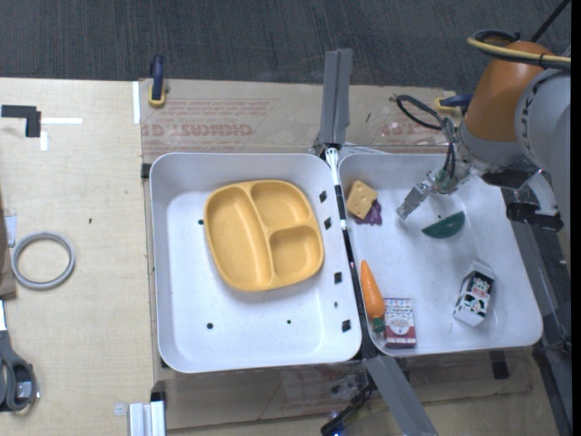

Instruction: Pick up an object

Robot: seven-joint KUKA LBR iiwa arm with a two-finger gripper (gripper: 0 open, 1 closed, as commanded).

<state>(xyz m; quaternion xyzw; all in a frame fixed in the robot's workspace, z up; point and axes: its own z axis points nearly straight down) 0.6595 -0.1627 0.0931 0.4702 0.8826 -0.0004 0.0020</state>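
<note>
My gripper (419, 198) hangs over the upper middle of the right bin (508, 334), its grey fingers pointing down and to the left. Just to its right a dark green bowl-like piece (444, 226) lies on the bin floor. A yellow cheese block (361, 198) with a purple bit beside it rests near the bin's left wall. An orange carrot (370, 288) lies along that wall lower down, with a small red carton (399, 322) next to it. A black-and-white milk carton (474, 297) sits at the lower right. Nothing shows between the fingers.
The left bin (182, 334) holds a yellow divided plate (264, 234). A grey divider bar (335, 98) rises between the bins at the back. On the bench at the left lie a grey tape ring (40, 260) and scissors (16, 381).
</note>
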